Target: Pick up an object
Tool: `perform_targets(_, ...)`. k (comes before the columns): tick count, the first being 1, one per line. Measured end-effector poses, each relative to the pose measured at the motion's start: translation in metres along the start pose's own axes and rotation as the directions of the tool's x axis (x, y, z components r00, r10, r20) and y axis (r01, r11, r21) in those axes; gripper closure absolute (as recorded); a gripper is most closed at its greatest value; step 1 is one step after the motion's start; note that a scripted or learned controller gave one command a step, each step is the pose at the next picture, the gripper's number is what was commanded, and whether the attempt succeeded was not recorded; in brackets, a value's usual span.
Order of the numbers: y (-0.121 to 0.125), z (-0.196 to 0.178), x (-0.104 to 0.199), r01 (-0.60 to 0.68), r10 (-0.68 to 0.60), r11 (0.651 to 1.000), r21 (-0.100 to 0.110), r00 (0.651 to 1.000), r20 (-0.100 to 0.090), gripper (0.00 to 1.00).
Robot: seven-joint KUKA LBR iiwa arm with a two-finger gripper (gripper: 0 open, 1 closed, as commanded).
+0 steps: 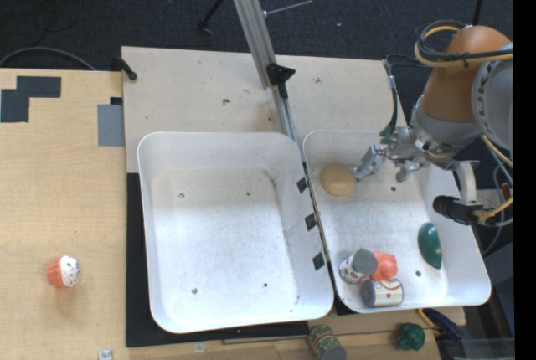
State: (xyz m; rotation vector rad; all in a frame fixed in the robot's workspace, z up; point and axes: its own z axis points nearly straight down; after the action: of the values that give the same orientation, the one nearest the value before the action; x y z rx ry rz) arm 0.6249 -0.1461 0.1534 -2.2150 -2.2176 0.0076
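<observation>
Nothing has been lifted as yet: the hand (383,165) hangs low over the right bin (469,287) with its two fingers spread apart and nothing between them, so it is released and empty; the nearest thing to it is a tan rounded object (338,180) lying on the bin floor just to the left of the nearer fingertip, close beside it, though whether the two touch cannot be told from this slant; as I judge it, the approach is largely made and what is left is to bring the fingers around a thing, close on it, and raise it clear. Other candidates lie well apart from the hand toward the near end of the same bin: a dark green leaf-shaped piece (430,244) by the right wall, and a small huddle of a grey-capped can (359,264), an orange object (385,264) touching it, and a pale can (383,293) on its side just below them; these are crowded together and would be awkward to take singly. The tan object sits near the divider where the two bins meet, with black clips (311,221) along that edge, which may hinder a finger on that side; the left bin (159,182) holds nothing I can make out; outside the bins, a small orange-and-white object (64,271) lies on the wooden desk (50,182) far to the left, a slanted metal rail (251,15) rises behind, and a green thing (410,336) rests below the right bin.
</observation>
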Motion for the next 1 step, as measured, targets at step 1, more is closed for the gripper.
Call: perform_targets(1, -0.0044, 0.0446, 0.0040, 0.000, 0.000, 1.000, -0.001, 1.000, 0.000, 0.00)
